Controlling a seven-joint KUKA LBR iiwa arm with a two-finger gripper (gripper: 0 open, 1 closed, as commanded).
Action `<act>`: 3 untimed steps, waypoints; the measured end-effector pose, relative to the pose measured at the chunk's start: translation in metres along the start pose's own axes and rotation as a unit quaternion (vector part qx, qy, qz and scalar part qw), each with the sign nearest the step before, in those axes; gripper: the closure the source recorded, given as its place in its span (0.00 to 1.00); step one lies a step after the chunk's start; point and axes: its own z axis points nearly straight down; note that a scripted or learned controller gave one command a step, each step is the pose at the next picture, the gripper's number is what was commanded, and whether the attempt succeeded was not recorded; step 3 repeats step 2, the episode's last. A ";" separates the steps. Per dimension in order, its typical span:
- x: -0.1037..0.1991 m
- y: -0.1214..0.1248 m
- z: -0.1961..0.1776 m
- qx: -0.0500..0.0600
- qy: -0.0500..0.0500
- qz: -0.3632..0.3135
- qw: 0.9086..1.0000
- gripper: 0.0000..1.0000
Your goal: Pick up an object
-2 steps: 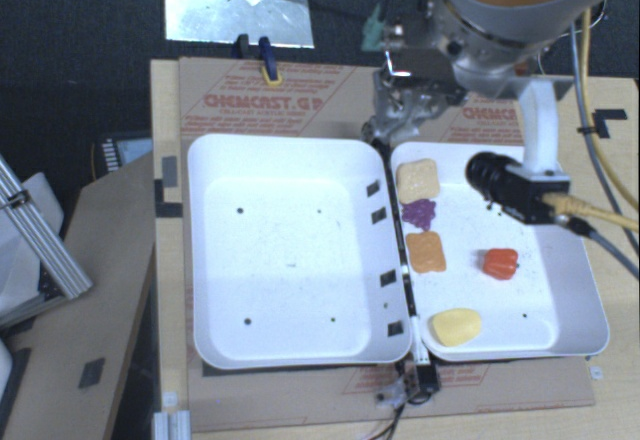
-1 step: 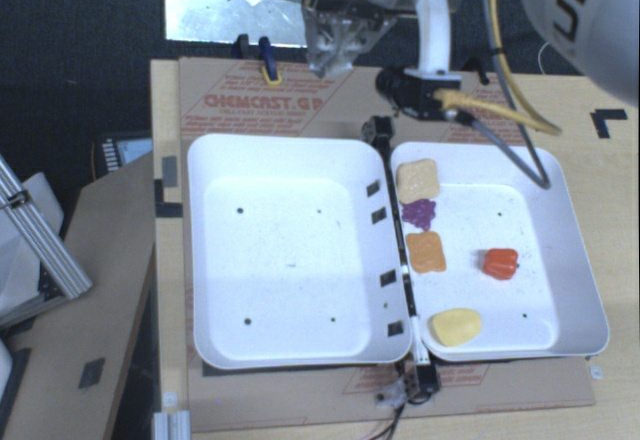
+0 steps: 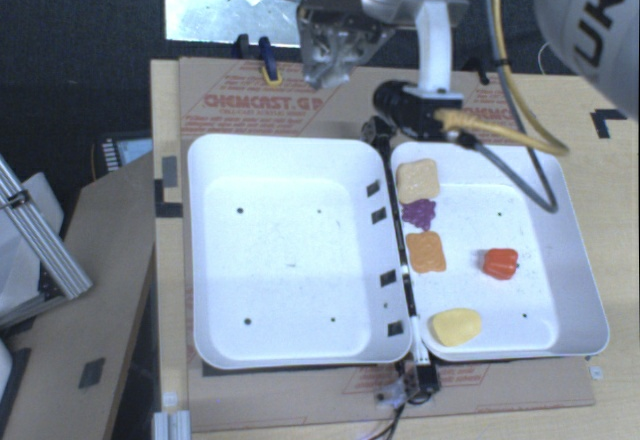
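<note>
While the gripper (image 3: 325, 68) is held high above the far edge of the bench, nothing is seen between its fingers; whether they are spread or closed cannot be told from this slant. Five small objects are gathered in the right bin (image 3: 560, 228), and four are lined along its left wall: a tan square piece (image 3: 418, 178) farthest back, a purple lump (image 3: 419, 213) touching its near edge, an orange square piece (image 3: 426, 252) just beside that, and a pale yellow rounded object (image 3: 455, 326) at the near corner. A red pepper-shaped object (image 3: 501, 263) is set apart toward the middle of the bin (its top looks slightly orange). The left bin (image 3: 285, 248) is joined to the right one by dark clips. Both bins are borne on a printed cardboard sheet (image 3: 250, 100) over a pale wooden bench (image 3: 120, 228). A yellow hose (image 3: 505, 133) is draped across the far right corner, and dark flooring is seen beyond.
</note>
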 end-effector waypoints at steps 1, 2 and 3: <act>-0.001 0.001 -0.011 -0.001 0.000 0.000 1.000 1.00; -0.124 -0.009 0.015 0.001 -0.003 0.009 1.000 1.00; -0.124 -0.009 0.015 0.001 -0.003 0.009 1.000 1.00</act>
